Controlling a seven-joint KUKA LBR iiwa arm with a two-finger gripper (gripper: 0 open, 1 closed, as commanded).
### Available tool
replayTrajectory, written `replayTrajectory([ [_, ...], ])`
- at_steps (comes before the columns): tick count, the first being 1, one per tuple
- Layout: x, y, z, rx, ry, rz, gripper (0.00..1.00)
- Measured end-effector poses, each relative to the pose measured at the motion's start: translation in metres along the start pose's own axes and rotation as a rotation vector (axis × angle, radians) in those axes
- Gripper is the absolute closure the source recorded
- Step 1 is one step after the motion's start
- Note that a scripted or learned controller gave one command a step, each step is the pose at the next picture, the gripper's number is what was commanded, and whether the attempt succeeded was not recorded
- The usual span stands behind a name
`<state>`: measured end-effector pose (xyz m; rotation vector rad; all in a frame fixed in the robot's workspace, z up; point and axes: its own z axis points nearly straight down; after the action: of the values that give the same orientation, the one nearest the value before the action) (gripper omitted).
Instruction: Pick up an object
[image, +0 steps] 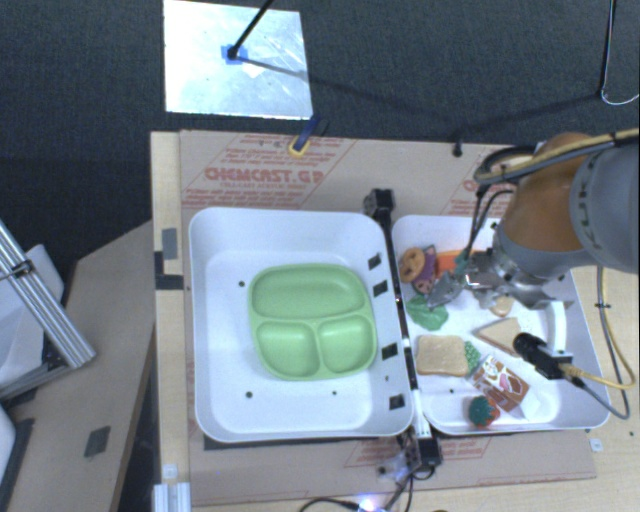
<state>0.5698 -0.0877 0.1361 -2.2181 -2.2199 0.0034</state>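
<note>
Two shallow white plastic bins (215, 330) sit side by side on the surface, the left one holding a green three-compartment plastic tray (305, 320). Over the right bin, the grey arm's tool (447, 290) hangs low; whether it is released or clenched I cannot tell. Step in hand: descending on a target. Just beside its tip lies a crumpled green leaf-like toy (428, 317), with a tan bread-slice toy (441, 354) nearer. Next: settle, close, lift.
</note>
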Motion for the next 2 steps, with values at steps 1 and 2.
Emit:
replayTrajectory([
  [1,0.000,0.000,0.052,0.000,0.000,0.000,0.00],
  [2,0.000,0.001,0.039,-0.006,-0.001,-0.001,1.00],
])
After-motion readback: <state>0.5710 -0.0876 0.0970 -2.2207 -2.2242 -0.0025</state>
